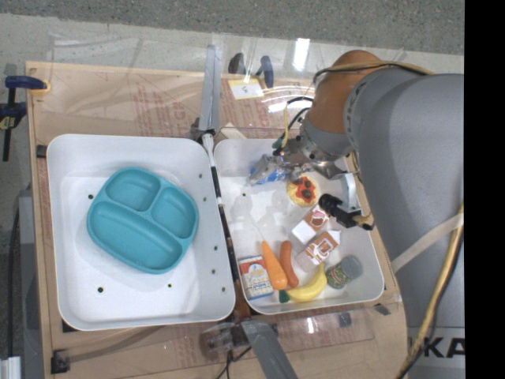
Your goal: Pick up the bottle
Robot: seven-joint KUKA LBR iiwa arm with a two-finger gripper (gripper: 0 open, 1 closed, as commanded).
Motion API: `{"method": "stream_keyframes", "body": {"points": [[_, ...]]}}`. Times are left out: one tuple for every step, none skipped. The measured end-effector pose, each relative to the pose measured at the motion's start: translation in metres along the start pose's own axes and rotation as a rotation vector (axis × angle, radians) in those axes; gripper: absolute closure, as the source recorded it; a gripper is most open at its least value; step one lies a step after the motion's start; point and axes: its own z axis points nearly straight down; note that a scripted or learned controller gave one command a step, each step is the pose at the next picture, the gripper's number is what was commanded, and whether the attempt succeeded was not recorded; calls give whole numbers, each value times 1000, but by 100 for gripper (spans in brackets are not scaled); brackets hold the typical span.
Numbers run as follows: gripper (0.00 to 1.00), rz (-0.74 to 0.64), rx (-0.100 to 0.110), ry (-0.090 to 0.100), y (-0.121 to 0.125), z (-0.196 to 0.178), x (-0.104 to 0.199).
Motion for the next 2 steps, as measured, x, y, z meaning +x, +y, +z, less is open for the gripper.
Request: {"method": "stream_keyframes", "body": {"points": [[100, -5, 11, 2, -2, -9, 0], [100, -23, -12, -2, 10, -176, 62]]}}
